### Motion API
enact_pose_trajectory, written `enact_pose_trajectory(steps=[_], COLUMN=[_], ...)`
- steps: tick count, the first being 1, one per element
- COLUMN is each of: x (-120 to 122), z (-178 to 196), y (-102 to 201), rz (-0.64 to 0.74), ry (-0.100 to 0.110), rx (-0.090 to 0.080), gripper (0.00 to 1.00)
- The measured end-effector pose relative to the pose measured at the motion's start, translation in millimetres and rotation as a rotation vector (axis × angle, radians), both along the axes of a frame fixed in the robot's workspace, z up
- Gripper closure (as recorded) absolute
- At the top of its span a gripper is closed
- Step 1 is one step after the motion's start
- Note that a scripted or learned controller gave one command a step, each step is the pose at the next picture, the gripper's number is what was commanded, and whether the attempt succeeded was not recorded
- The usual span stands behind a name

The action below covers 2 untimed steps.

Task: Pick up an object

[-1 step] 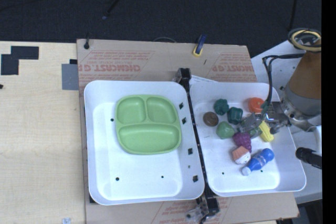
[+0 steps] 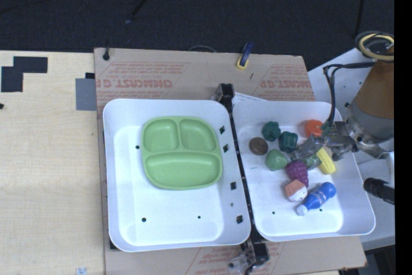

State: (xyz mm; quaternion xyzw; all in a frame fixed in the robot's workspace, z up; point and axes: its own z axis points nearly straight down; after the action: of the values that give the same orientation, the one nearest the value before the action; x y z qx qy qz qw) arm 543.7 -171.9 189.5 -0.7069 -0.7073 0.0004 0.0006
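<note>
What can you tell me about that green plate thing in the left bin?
The green tray is a pale green, plastic-looking dish with rounded corners and three compartments: two small ones at the far side, one wide one nearer the camera. It lies flat and upright on the floor of the left white bin, toward the far half, with nothing in it.

small toys (image 2: 296, 158) clustered, right bin (image 2: 360, 219)

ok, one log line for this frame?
claw: low in right bin, among toys by purple grapes | grasp: none seen | left bin: green divided plate | phase: reaching
</note>
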Motion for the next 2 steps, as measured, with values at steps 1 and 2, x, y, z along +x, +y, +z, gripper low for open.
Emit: enact_pose_trajectory(steps=[1, 2], x=[8, 7], z=[-47, -101], y=[1, 4], rz=[0.002, 0.001], ry=[0.005, 0.006], rx=[0.002, 0.002], gripper=[0.00, 0.00])
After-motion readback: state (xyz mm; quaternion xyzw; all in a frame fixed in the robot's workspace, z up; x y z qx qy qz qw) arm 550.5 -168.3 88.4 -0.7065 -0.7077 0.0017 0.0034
